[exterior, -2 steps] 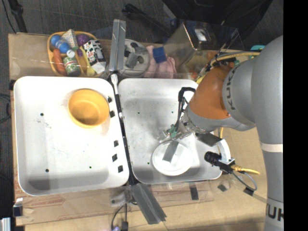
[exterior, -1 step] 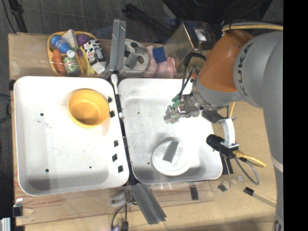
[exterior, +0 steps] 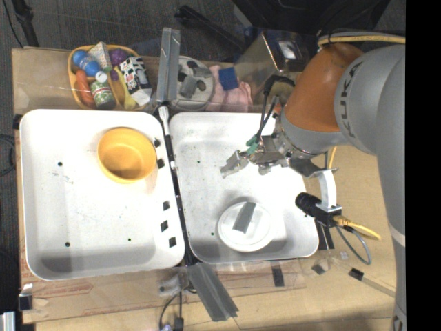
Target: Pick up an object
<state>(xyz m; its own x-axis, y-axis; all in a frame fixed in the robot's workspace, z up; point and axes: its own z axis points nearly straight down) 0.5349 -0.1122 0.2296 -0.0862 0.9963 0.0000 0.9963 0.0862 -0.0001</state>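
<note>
Broadly, the counter point(exterior: 41, 67) carries two white bins side by side; the arm point(exterior: 358, 95) reaches in from the right over the right bin point(exterior: 207, 136). A yellow bowl point(exterior: 126, 154) sits in the upper part of the left bin point(exterior: 48, 185). A white round lid point(exterior: 244, 225) with a grey patch on top lies near the right bin's front edge. The pincer point(exterior: 233, 163) hangs above the right bin's middle, well apart from the lid, with nothing between its fingers; whether they are wide or narrow I cannot tell. The lid is the nearest candidate, I judge. To take it well, the pincer should move over the lid, centre on it, then descend squarely so the fingers straddle the rim rather than skid on the flat top.
</note>
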